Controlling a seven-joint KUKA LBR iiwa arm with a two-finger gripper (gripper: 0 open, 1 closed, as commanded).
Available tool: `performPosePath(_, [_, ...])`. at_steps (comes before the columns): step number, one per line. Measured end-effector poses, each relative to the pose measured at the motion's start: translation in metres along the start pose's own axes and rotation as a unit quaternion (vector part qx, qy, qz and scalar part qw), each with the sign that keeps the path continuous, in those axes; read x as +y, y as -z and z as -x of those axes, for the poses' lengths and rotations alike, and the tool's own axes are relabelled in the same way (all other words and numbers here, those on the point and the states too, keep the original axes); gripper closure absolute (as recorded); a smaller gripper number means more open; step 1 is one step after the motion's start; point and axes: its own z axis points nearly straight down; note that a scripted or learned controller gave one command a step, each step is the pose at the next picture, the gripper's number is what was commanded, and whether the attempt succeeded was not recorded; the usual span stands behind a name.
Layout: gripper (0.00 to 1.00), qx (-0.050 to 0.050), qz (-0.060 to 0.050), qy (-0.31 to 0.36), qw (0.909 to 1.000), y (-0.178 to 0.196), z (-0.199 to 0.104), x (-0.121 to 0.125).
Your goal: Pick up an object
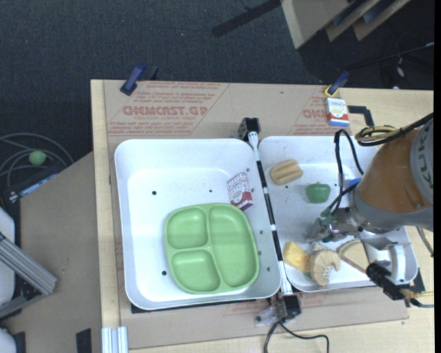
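1. Cardboard-topped bench [172, 103], two white bins: left bin [138, 179], right bin [296, 148].
2. Gripper [322, 233] low at 6 o'clock in right bin; jaw state impossible to tell.
3. Cheese [296, 256], bread [322, 266] at 6; bun [285, 172], green lump [318, 192] at 12.
4. Nothing seen lifted; pickup apparently remaining.

bench and surroundings, seen from above

wooden bench top [207, 103] with red print on a protective sheet; blue clamps at the rear edge, left [136, 78] and right [337, 83]. dark blue-grey carpet [138, 34] on the floor behind and to the left. coiled grey cable [21, 165] on the floor at left, a small green ball [37, 158] within it. metal rail [27, 265] at lower left. pale wooden furniture [351, 17] at upper right. light even, soft shadows.
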Motion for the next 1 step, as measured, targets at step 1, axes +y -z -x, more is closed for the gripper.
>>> performPosePath(1, [1.0, 0.001, -0.001, 0.001, 1.0, 0.09, -0.0639, 0.0146])
